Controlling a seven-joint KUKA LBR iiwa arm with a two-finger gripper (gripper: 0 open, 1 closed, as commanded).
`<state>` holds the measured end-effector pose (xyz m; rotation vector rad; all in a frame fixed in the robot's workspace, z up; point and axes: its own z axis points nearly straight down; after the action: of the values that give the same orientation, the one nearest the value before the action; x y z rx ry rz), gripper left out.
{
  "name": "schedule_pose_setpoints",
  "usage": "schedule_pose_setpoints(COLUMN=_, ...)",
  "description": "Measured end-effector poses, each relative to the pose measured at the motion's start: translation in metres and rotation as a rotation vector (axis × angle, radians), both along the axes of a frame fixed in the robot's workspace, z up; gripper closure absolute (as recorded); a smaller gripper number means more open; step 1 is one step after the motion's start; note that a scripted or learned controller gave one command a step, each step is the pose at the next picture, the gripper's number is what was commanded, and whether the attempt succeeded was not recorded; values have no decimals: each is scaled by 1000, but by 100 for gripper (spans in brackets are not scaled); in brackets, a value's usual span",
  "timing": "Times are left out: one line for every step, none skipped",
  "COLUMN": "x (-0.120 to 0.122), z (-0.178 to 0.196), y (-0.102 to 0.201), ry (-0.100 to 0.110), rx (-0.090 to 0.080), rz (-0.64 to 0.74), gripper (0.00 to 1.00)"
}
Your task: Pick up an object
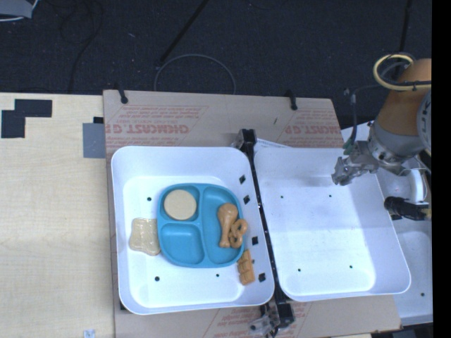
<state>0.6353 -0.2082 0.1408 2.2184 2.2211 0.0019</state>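
A blue divided plate (189, 247) lies in the left bin (134, 167). On it sit a round tan cracker (180, 204) and a brown pretzel-like piece (231, 225). A pale toast-shaped piece (144, 236) lies in the bin just left of the plate. A small brown chunk (245, 267) rests at the plate's lower right corner. My gripper (343, 171) hangs over the upper right corner of the right bin (338, 259), far from all the food pieces. Nothing shows between its fingers.
A black divider (257, 217) runs between the two bins. Both bins rest on a cardboard sheet (190, 122). The arm's grey and orange body (405, 115) stands at the right edge, with a black cable (405, 206) below it.
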Motion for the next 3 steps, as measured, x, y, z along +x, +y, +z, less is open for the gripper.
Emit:
schedule_pose_setpoints(x=0, z=63, y=-4, ry=0, rx=0, rz=0, gripper=100)
schedule_pose_setpoints(x=1, z=109, y=-5, ry=0, rx=0, rz=1, gripper=100)
schedule_pose_setpoints(x=-2, z=95, y=48, ry=7, rx=3, rz=2, gripper=100)
